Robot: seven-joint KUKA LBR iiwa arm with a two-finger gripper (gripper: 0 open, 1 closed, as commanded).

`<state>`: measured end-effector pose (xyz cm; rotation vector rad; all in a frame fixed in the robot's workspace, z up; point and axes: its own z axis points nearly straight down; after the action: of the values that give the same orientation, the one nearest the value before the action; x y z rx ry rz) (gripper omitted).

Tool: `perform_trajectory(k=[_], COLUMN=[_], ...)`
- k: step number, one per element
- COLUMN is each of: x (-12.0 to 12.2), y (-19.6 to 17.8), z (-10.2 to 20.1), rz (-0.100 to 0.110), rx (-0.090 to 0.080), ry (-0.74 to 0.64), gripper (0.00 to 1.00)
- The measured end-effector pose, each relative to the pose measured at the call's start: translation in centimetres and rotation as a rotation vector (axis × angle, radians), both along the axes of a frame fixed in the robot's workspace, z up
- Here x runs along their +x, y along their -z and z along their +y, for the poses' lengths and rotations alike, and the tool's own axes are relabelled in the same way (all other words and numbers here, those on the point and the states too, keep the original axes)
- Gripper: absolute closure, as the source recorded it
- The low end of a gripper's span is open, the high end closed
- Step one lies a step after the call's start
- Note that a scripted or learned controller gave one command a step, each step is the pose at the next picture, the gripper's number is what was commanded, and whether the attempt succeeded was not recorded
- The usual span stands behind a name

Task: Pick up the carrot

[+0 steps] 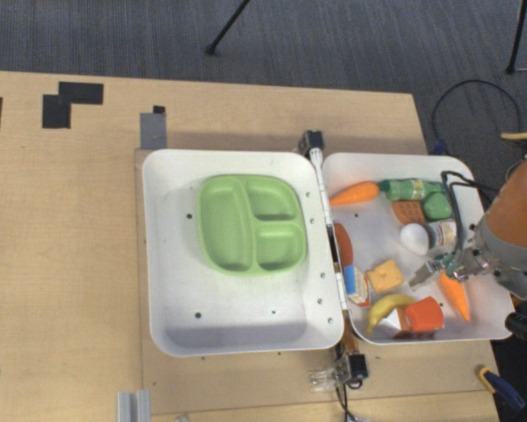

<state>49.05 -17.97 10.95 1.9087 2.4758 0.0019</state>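
Our gripper hangs just above the carrot, which seems not yet lifted. We cannot tell whether the gripper is clenched or released.

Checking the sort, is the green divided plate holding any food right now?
Empty: the green plate in the left bin shows bare compartments.

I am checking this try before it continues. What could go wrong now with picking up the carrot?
There are two carrots: one at the right bin's far left, another beside the gripper, so the target may be confused. The near carrot lies by the bin wall, in clutter, so a grasp may slip.
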Motion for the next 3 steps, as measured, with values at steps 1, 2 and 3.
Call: perform_trajectory(k=[1, 2, 3], x=[0.1, -0.1, 0.1], y=[-0.8, 2.3, 1.5], z=[0.1, -2.5, -2.5], rz=[0.002, 0.01, 0.009], rx=[0.003, 0.009, 0.009], ry=[-0.003, -0.322, -0.322], gripper=[1.0, 1.0, 1.0])
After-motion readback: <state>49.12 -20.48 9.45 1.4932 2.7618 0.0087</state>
